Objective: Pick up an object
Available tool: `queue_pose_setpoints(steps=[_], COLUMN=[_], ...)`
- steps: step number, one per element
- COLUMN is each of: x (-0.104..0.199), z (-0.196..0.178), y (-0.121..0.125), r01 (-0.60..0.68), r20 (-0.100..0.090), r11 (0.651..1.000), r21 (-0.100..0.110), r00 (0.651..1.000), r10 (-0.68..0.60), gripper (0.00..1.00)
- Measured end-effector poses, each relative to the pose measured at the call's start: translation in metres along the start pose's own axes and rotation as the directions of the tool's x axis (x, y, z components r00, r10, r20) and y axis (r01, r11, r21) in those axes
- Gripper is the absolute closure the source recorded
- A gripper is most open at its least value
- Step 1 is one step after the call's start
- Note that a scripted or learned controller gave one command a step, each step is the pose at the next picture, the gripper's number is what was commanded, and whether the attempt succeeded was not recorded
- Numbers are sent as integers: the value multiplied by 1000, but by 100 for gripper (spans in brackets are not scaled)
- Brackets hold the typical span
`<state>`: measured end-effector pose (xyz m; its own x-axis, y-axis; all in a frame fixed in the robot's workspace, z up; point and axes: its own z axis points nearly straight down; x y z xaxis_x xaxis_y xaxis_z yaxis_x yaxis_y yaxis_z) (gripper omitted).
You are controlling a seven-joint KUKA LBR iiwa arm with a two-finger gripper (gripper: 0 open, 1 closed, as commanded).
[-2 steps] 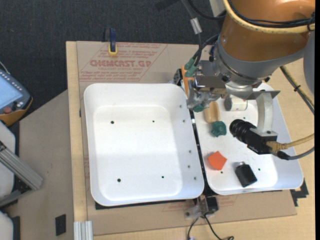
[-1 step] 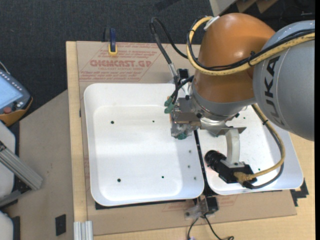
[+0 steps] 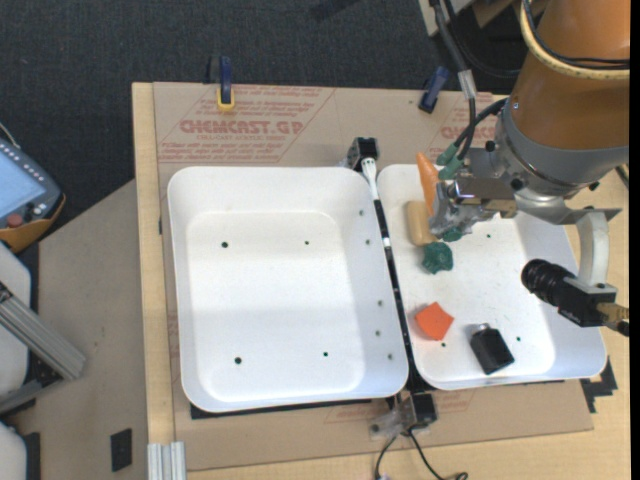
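The arm leans in over the right bin point(image 3: 560, 363), its gripper point(image 3: 452, 213) low near the bin's far left corner, right by a tan block point(image 3: 417, 224) and an orange carrot-like piece point(image 3: 428, 180). Whether the fingers are apart or together, I cannot tell. A dark green lump point(image 3: 437, 258) sits just below; an orange block point(image 3: 433, 321) and a black block point(image 3: 491, 349) lie nearer the front.
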<state>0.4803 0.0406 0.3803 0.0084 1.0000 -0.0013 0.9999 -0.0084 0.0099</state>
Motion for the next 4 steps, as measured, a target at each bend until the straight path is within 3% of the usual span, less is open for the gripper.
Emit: queue_pose_setpoints(steps=[1,2,3,4], x=[27,52,68,91], z=[4,46,77,-111], y=[27,70,92,72], r01=[11,11,10,13], r20=[-1,-1,-1,-8], r11=[1000,1000,1000,1000], r21=[6,13,15,-11], r00=[1000,1000,1000,1000], r10=[-11,-11,-10,-13], gripper=[100,100,100,100])
